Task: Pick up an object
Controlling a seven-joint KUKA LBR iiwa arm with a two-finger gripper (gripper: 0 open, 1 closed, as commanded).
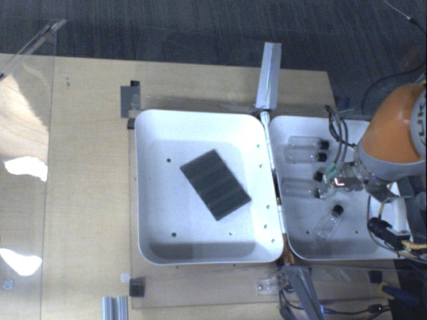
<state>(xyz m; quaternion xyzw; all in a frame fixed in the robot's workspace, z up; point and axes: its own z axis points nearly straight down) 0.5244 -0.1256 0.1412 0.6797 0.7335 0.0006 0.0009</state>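
A dark grey ribbed rectangular pad (pixel 215 184) lies flat and askew in the middle of the left bin (pixel 153 245). Several clear vials with black caps lie in the right bin (pixel 300 245): two side by side near the back (pixel 301 149), one mid-bin (pixel 298 189), and one tilted toward the front (pixel 327 223). My gripper (pixel 335 178) reaches down from the right, low over the right bin, between the mid-bin vial and the front one. The wrist and cables hide its tips.
The arm's orange band (pixel 395 133) and grey wrist cover the right bin's right side. A metal post (pixel 269 75) stands behind the divide between the bins. Cables and fittings crowd the bench's front right corner (pixel 393 239).
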